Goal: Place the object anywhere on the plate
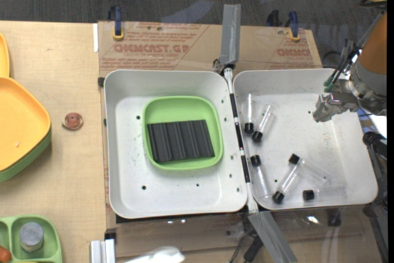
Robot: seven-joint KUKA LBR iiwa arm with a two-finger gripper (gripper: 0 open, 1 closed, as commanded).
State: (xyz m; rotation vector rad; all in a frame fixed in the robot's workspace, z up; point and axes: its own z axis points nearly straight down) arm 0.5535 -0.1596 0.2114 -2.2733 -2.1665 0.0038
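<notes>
Here, as seen from the one camera above the bench (pixel 49 58):

My arm: reaching in from the right, with my gripper (pixel 322 109) over the upper right part of the right bin (pixel 363 191).

My fingers: too small and blurred for me to tell whether they are spread or pressed together; I see nothing between them.

Objects: clear tubes with black caps lie scattered on the floor of the right bin. Two tubes (pixel 258 122) lie near its left wall, one tube (pixel 287 178) lies tilted toward the front, and loose black caps (pixel 308 194) sit nearby. All are apart from my gripper.

Plate: a green plate (pixel 183 132) sits in the middle of the left bin (pixel 123 194), with a dark ribbed insert (pixel 181 140) lying on it.

Bins: side by side, touching along the middle edge.

Beyond the bins: yellow plates (pixel 21 126) stacked at the far left of the bench, a small round brown piece (pixel 72 121) beside them, and a green tray (pixel 31 237) at the front left corner.
</notes>
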